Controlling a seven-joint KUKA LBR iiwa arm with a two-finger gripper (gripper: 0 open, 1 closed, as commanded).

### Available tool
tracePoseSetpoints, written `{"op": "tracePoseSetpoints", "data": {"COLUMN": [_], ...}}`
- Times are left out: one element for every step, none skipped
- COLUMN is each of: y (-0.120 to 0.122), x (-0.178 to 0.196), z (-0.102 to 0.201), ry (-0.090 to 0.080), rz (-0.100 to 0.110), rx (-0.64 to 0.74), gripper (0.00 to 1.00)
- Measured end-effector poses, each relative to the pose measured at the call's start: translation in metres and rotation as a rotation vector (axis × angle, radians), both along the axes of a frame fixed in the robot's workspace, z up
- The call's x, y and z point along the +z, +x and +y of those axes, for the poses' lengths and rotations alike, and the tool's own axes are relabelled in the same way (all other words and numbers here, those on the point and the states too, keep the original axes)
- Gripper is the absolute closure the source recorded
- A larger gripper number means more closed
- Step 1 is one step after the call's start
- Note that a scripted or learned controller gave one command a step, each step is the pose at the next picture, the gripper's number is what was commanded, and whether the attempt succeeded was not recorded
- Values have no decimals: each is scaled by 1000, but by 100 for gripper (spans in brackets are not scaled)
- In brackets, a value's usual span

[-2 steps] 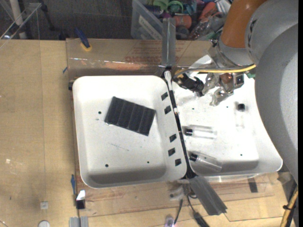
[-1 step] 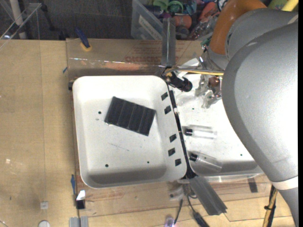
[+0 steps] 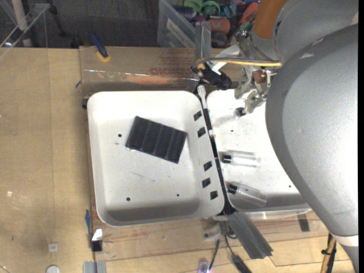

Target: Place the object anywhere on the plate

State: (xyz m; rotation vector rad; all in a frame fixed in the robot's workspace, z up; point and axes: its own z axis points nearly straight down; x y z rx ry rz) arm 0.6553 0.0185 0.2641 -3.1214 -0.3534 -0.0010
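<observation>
Bench wood [image 3: 40, 152] lies bare along the left. Next comes the left bin [image 3: 108, 110], whose raised rim encloses a wide white floor; a dark ribbed plate [image 3: 156, 139] lies flat near its middle, with free floor on every side. Black clips run down the seam between the bins. On the right bin [image 3: 227, 110] floor lie two clear plastic objects [image 3: 242, 160], well apart from the plate. The grey arm [image 3: 318, 124] covers that bin's right part. Whether the gripper [image 3: 250, 98], near the bin's top edge, is open or closed cannot be told.

The grey arm [image 3: 318, 129] reaches in from the right, its orange band [image 3: 272, 7] near the top.
</observation>
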Motion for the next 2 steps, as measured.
{"op": "tracePoseSetpoints", "data": {"y": [3,2], "x": [52,137], "z": [-7,13], "ry": [0,0], "rz": [0,-1], "rx": [-24,5], "gripper": [100,100]}}
